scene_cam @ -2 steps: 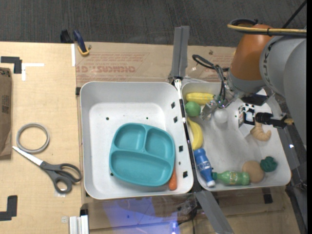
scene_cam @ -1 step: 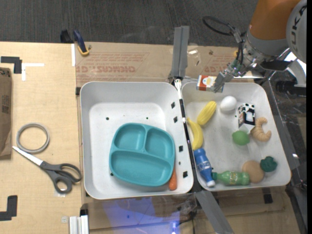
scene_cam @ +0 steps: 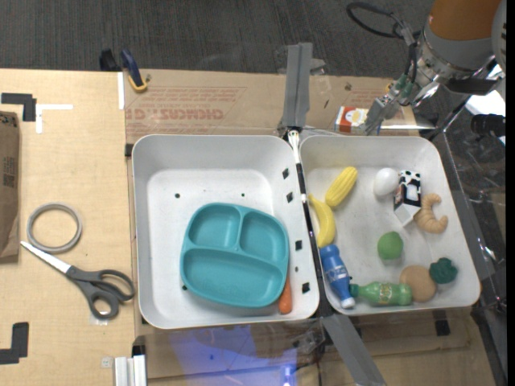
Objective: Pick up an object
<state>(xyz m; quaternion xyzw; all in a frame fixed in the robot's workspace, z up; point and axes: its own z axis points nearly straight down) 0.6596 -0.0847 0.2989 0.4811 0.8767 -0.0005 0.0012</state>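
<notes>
I see gripper (scene_cam: 385, 109) hovering past right bin's (scene_cam: 451, 179) far rim, near small orange-white box (scene_cam: 351, 119) on bench. Can't tell its finger state; nothing visibly held. Right bin: corn (scene_cam: 341, 186) and banana (scene_cam: 323, 219) by left wall, blue bottle (scene_cam: 334, 274) and green bottle (scene_cam: 381, 294) along near edge, green ball (scene_cam: 390, 245) mid-bin, white egg (scene_cam: 386, 182), croissant (scene_cam: 430, 214) by right wall. Left bin (scene_cam: 153, 215) carries teal tray (scene_cam: 234, 255). Scissors (scene_cam: 84, 277) and tape roll (scene_cam: 54, 227) at bench's left edge.
</notes>
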